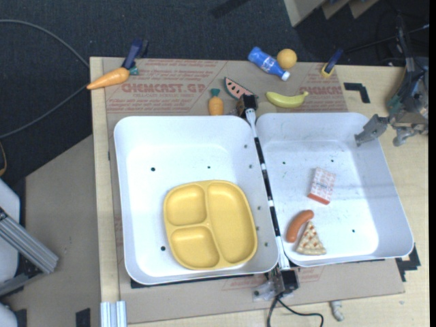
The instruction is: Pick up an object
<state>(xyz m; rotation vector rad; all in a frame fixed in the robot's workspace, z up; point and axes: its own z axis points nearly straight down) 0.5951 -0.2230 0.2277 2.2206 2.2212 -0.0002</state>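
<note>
The right bin (381, 182) holds three toy items: a small pink and white box (322, 184) near its middle, and a red sausage (299, 225) next to a pizza slice (310, 240) at the front left. My gripper (385, 131) hangs over the bin's far right corner, well away from all three. It is open with nothing between its fingers (368, 129).
A yellow divided plate (210, 223) lies in the left bin (136, 182). Behind the bins on the bench lie a carrot (107, 79), a watermelon slice (235, 87), a banana (286, 99), a blue bottle (267, 63) and an orange (287, 58).
</note>
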